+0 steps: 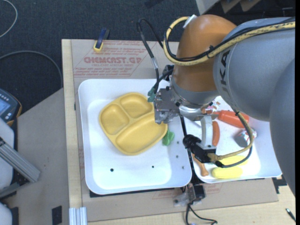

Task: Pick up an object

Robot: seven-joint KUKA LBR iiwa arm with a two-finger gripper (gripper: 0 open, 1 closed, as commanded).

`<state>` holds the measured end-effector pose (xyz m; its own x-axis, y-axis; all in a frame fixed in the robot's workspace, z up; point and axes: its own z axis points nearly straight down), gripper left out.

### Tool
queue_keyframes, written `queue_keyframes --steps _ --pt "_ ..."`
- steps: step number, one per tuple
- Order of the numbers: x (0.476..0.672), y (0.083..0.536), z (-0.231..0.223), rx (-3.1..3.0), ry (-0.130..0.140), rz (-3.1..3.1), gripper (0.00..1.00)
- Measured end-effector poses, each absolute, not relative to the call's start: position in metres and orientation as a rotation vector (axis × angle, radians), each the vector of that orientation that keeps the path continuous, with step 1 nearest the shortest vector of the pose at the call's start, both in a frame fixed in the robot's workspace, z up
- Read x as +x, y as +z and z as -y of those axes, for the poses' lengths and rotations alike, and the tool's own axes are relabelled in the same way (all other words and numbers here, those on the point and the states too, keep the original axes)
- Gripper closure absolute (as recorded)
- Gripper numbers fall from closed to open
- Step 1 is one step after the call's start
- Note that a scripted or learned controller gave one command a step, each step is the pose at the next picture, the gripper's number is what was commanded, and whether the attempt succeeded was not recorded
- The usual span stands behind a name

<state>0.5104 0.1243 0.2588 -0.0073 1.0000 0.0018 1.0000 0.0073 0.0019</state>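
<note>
My gripper (161,111) sits at the right rim of the yellow plate (130,123) in the left bin (93,168). A green piece (168,138) lies just below. Can't tell its opening or any hold.

From my feed I see the arm (243,64) reaching in from the right, its orange band bulking over the seam between the two white bins, and the pincer (161,110) sits low at the right edge of a yellow divided plate (131,123) in the left bin (93,168). A small green piece (168,138) lies just beside the plate's right rim. In the right bin (267,165) I make out a banana (227,172), an orange carrot (233,118) and a sausage (215,133).
</note>
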Motion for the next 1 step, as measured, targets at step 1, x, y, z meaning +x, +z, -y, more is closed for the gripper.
queue_keyframes --steps 1 --pt "0.4791 0.3244 -0.0961 2.22 0.01 -2.218 1.0"
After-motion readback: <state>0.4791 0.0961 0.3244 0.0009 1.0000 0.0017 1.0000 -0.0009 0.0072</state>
